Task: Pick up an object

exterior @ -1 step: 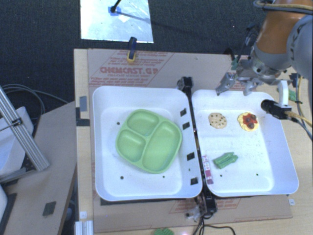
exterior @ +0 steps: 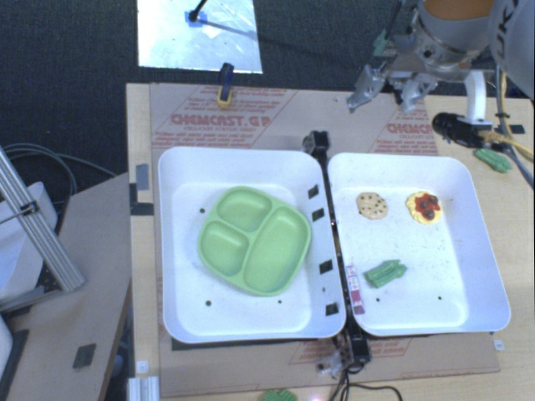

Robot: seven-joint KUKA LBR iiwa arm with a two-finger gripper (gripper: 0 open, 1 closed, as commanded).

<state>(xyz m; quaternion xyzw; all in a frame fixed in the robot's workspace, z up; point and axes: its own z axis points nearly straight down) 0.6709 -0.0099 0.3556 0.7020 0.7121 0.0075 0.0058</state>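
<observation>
The right bin (exterior: 476, 307) holds three small toy foods: a chocolate-chip cookie (exterior: 371, 205), a small pizza with red topping (exterior: 425, 207) and a green bean bundle (exterior: 384, 272). My gripper (exterior: 389, 90) hangs high above the bench beyond the far rim of the right bin, well apart from all three. Its two fingers (exterior: 364, 88) are spread apart with nothing between them. The orange band and grey wrist sit above it at the top right.
The left bin (exterior: 180, 307) holds a green divided plate (exterior: 255, 241). A black clip divider (exterior: 322, 215) runs between the bins. A yellow-and-blue tool (exterior: 225, 86) lies beyond the left bin. Cables and a green object (exterior: 493, 159) lie at the far right.
</observation>
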